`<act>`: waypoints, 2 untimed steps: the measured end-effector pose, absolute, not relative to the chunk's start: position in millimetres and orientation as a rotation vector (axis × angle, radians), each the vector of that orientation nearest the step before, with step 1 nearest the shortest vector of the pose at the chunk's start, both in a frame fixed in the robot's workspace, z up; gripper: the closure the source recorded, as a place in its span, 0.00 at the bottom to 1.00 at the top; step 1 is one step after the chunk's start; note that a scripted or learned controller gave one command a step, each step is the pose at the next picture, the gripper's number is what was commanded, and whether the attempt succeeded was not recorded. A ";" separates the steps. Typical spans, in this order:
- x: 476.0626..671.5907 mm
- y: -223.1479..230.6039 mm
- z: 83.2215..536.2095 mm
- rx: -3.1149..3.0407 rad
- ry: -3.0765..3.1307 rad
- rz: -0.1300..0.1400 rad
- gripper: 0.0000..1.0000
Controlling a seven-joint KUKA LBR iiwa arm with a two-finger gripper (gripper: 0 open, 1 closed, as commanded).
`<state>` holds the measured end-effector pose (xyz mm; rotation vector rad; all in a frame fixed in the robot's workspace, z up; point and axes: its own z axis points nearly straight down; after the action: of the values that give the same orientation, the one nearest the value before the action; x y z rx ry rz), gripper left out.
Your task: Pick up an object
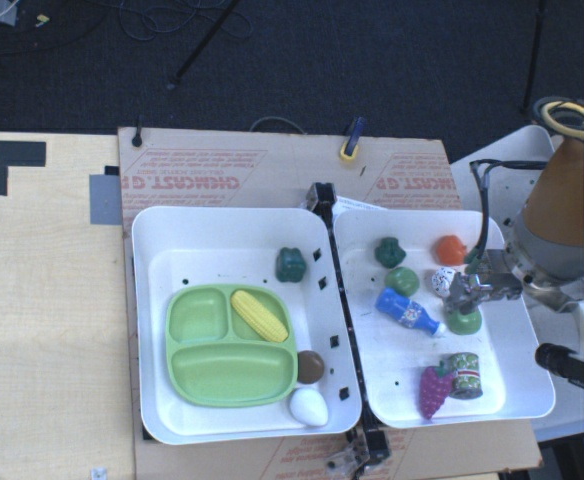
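Observation:
My gripper (467, 296) reaches in from the right and hovers low over the right bin (492, 408). It sits just above a green round object (464, 321) and beside a small white patterned ball (441, 282). A blue bottle (408, 311) lies on its side to the gripper's left. An orange-red object (451, 249) rests behind the gripper. Two green objects, a dark one (389, 251) and a lighter one (403, 280), lie further left. A small can (465, 376) and purple grapes (433, 391) sit near the bin's front.
The left bin (152, 268) holds a green divided tray (222, 368) with a yellow corn cob (260, 315) on it, a dark green object (290, 263), a brown ball (310, 366) and a white egg (309, 406). The raised bin walls meet in the middle.

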<state>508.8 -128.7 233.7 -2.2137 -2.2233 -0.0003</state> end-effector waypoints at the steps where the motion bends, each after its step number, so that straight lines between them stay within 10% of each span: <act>1: 493.9 -70.8 224.5 -2.215 -2.221 0.004 1.00; 2: 481.8 -27.3 219.4 -2.214 -2.221 0.004 1.00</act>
<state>481.8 -27.3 219.4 -2.2139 -2.2211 0.0041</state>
